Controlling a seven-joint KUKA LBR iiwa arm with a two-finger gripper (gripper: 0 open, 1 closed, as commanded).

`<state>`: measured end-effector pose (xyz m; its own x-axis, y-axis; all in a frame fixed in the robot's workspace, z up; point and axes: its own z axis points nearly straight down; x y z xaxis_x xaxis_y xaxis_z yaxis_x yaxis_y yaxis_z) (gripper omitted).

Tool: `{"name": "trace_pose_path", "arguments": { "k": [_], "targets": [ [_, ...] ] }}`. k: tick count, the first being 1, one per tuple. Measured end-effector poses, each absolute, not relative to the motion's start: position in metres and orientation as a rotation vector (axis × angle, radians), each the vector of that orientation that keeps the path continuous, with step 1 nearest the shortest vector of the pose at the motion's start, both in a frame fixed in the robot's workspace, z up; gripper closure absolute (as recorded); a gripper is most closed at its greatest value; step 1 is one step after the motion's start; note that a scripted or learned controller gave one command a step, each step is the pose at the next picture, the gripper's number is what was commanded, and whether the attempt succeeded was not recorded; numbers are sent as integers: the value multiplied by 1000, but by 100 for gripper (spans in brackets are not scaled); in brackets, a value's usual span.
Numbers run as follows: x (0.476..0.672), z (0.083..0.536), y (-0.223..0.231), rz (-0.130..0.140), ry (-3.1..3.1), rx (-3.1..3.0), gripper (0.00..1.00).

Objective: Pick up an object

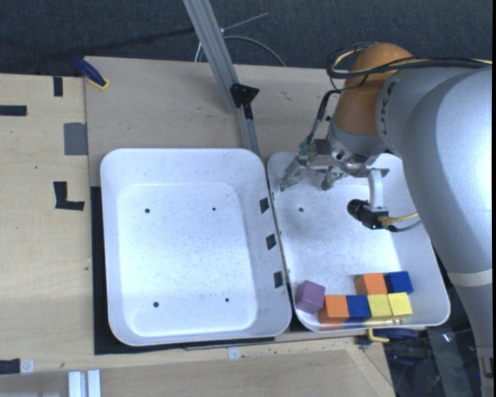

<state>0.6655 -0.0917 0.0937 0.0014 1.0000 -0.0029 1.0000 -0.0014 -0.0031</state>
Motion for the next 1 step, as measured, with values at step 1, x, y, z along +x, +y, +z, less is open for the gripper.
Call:
{"name": "trace_pose_path", "arguments": {
  "k": [1],
  "targets": [
    [620,197,-47,-8,-2228,-2218,0]
  ]
}}
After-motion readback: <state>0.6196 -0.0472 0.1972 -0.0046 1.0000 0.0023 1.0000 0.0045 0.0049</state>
